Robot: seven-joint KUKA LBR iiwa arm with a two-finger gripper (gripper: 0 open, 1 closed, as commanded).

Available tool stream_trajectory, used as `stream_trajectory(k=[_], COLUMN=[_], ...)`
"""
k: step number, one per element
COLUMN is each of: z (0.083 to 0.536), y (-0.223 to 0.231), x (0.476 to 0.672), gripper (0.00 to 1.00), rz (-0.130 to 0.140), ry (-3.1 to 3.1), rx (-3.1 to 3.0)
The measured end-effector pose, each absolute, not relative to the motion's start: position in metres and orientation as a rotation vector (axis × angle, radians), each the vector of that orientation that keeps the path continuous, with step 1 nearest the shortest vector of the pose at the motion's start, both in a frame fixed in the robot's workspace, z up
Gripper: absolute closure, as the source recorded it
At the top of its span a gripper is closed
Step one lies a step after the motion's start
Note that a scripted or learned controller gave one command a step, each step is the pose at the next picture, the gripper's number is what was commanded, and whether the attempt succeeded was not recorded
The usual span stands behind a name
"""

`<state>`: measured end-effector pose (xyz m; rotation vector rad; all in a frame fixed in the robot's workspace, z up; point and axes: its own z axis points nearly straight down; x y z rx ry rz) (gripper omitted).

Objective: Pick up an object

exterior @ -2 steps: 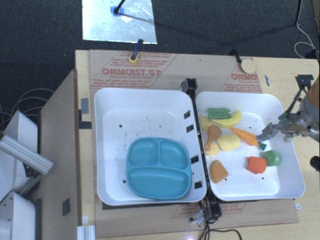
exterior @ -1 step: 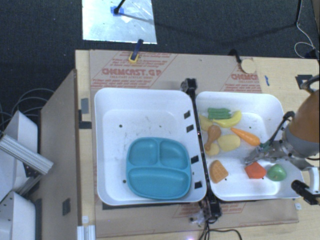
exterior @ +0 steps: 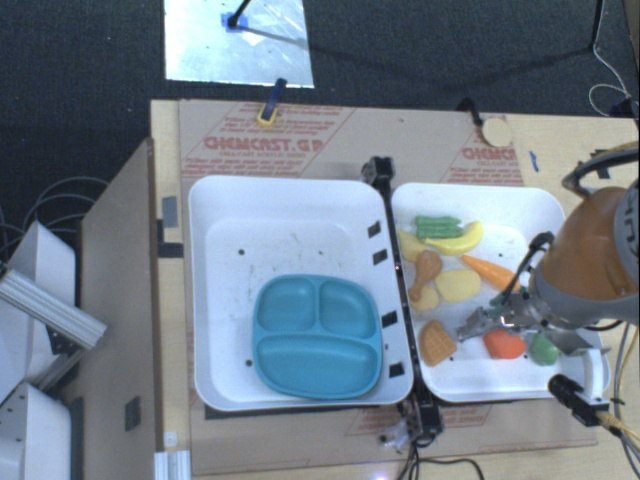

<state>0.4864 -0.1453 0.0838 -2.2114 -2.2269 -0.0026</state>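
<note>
The counter [exterior: 330, 138] carries two shallow white bins side by side. The left bin [exterior: 215, 268] holds a blue divided plate [exterior: 318, 335] with three compartments, lying flat toward the near side of the bin. The right bin [exterior: 540, 208] holds a scatter of toy foods. A green bean pod [exterior: 438, 226] lies near the far wall with a yellow banana [exterior: 458, 241] just beside it and curving around its near side. A brown chicken drumstick [exterior: 426, 269] lies near the divider between the bins, and a pale yellow potato-like piece [exterior: 458, 286] sits just beside it. An orange carrot [exterior: 487, 268] lies at a slant to the right of the potato-like piece. A tan waffle-textured piece [exterior: 437, 343] rests near the front wall of the right bin.

The arm [exterior: 600, 258], grey with its orange band, reaches in from the right over the right bin. The pincer [exterior: 497, 320] is low over the bin floor, its metal fingers pointing left toward the middle of the bin. How far it is open I cannot tell, and nothing is clearly seen between its fingers. A red-orange tomato-like piece [exterior: 504, 345] lies just beside the pincer on its near side, possibly touching it, and a small green round piece [exterior: 544, 349] sits next to that, partly under the wrist.
</note>
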Motion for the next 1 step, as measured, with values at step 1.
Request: stream_trajectory(k=[1], z=[0.0957], y=[-0.1501], x=[0.4884], gripper=[1.00], rz=[-0.004], ry=[-2.228], rx=[-2.223])
